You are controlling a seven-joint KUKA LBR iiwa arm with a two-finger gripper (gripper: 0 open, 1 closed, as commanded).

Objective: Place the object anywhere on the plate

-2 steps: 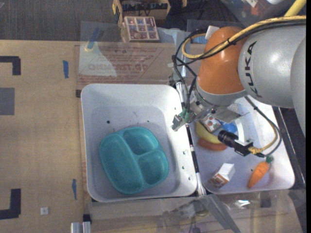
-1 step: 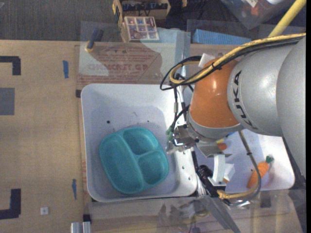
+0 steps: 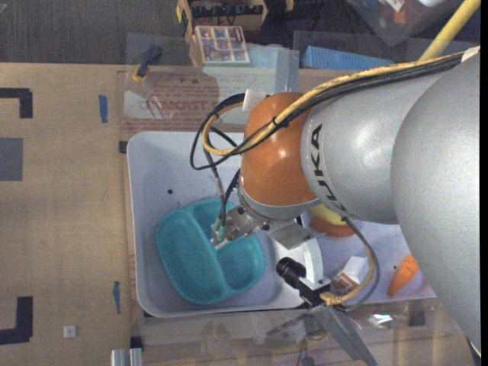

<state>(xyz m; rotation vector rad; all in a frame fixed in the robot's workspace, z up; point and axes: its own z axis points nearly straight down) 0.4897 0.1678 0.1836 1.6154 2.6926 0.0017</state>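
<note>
1. The wooden bench [image 3: 61,204] fills the left side, bearing black tape marks [image 3: 17,102] at its edge and short blue tape strips [image 3: 102,108].
2. The left white bin [image 3: 145,204] sits next, and in it lies the teal plate [image 3: 200,258], a two-part dish with a ridge running down its middle (its right part lies partly under the arm).
3. Over the plate's ridge hangs the gripper [image 3: 221,236]; it is small in the frame and mostly covered by the wrist, so I cannot tell how far it is opened or whether anything is in it.
4. The orange band [image 3: 276,155] of the arm sits right above it, with black and yellow cables [image 3: 210,139] looping off its left side.
5. The grey arm [image 3: 396,136] reaches away to the right and covers much of the bins.
6. A yellow and orange object [image 3: 334,221] peeks out under the arm, right of the plate and off it; its shape cannot be made out.
7. Farther right, an orange object [image 3: 404,274] lies in the right white bin [image 3: 381,242], well apart from the plate.
</note>
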